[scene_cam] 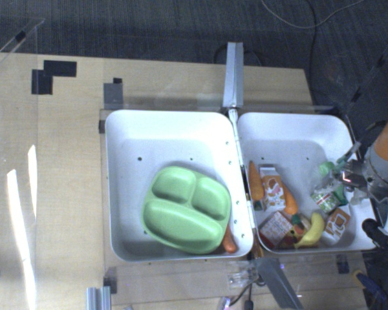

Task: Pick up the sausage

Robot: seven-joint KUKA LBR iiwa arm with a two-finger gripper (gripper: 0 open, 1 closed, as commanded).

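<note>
Table [64,192]: pale wood, carrying two shallow white bins side by side.

Left bin [126,147]: held a green compartment tray [186,208] lying upside down, tilted toward the near right corner. The sausage [228,242] — reddish orange — lay at the near right corner of this bin, just beside the dividing wall, mostly hidden under the tray's edge; only its near end showed.

Right bin [291,137]: far half bare, goods gathered in the near half. Against the left wall, a slim orange carrot [253,179] lying lengthwise. Just right of it, a small printed packet [271,185] with an orange item [290,202] touching its right side. Nearer, a dark red packet [276,228], a yellow banana [312,230] leaning across it, and a white-and-brown carton [337,223] at the near right. A crumpled clear-and-green wrapper [327,196] lay by the right wall.

Arm [387,154]: grey with orange band, entered from the right, over the right bin's right edge. Pincer [344,173] — positioned just above the wrapper, well apart from the sausage. Whether it was spread or pressed together could not be told; nothing was visibly held.
</note>
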